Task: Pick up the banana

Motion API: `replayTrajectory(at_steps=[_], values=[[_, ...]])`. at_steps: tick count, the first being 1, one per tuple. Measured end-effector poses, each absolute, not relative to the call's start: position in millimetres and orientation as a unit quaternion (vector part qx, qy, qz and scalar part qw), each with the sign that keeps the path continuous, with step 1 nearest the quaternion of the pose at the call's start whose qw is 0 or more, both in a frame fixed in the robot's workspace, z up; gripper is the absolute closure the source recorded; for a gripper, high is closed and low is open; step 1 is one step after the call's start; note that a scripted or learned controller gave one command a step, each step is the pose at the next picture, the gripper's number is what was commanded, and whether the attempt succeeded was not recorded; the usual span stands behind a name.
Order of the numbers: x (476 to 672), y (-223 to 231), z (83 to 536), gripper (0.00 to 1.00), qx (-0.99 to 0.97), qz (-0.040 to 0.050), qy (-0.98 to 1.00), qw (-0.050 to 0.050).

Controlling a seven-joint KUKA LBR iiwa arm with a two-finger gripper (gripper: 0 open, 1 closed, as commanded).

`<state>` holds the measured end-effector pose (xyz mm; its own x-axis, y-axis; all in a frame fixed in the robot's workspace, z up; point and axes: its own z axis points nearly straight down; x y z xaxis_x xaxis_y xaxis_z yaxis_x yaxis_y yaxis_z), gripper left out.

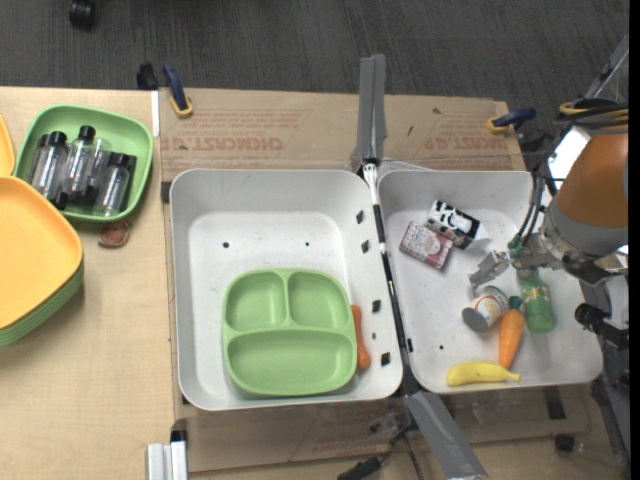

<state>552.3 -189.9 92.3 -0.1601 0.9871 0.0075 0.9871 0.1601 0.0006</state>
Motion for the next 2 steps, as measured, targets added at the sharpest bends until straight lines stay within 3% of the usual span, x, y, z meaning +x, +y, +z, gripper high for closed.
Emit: replayTrajectory(at_steps=[1,2], values=[[544.9,-171.4,90.6,0.0,-0.71,0.001,-0.705,0.002],[548.8,-179.0,91.3,0.0,-0.645,0.0004,-0.764,0.0]])
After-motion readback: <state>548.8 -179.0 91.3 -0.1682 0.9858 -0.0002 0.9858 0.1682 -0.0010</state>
